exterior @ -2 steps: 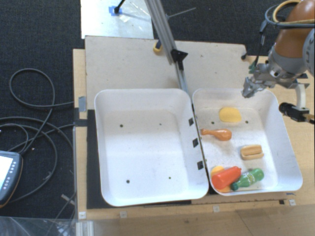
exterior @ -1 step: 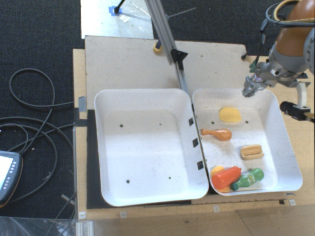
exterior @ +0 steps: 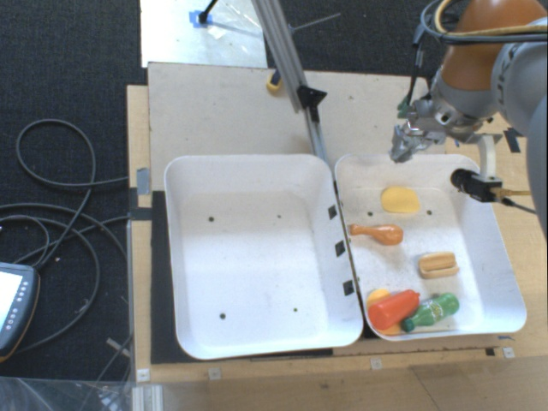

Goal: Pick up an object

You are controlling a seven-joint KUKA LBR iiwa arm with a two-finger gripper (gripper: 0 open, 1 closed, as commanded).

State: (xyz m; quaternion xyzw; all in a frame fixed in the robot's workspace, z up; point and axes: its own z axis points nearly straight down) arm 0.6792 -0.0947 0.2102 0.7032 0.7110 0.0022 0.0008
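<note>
The right bin (exterior: 501,268) holds several toy foods: a flat yellow piece (exterior: 400,199), an orange drumstick (exterior: 379,233), a hot dog bun (exterior: 437,265), a red-orange pepper (exterior: 394,307) and a green bottle (exterior: 431,312). My gripper (exterior: 402,149) hangs above the bin's far edge, up and slightly left of the yellow piece. Nothing shows between its fingers, and their gap is too small to read.
The left bin (exterior: 184,229) lies beside the right one, joined along a black-clipped divider (exterior: 340,247). A grey metal pole (exterior: 287,50) slants from the top down to the bins' far junction. Cables and a pendant (exterior: 13,302) lie on the floor at left.
</note>
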